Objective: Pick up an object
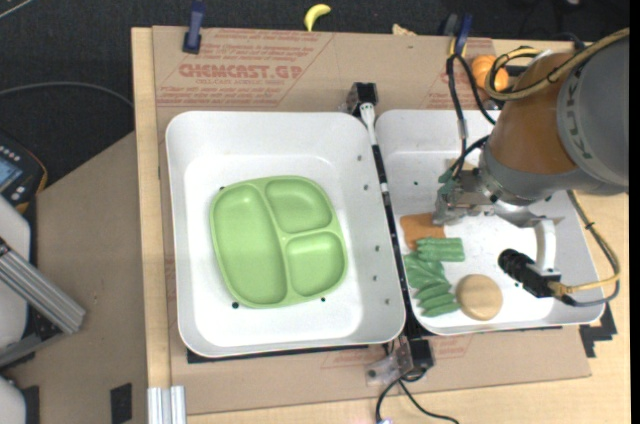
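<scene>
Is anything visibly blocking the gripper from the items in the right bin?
Nothing visible does. The gripper sits low in the right bin, just above the orange piece, with the green beans and the tan roll lying uncovered nearby.

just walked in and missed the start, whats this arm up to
The arm reaches in from the right over the right bin, its gripper low above the orange piece and green beans. A tan round item lies nearby. The green divided tray sits in the left bin. Nothing looks lifted.
</scene>
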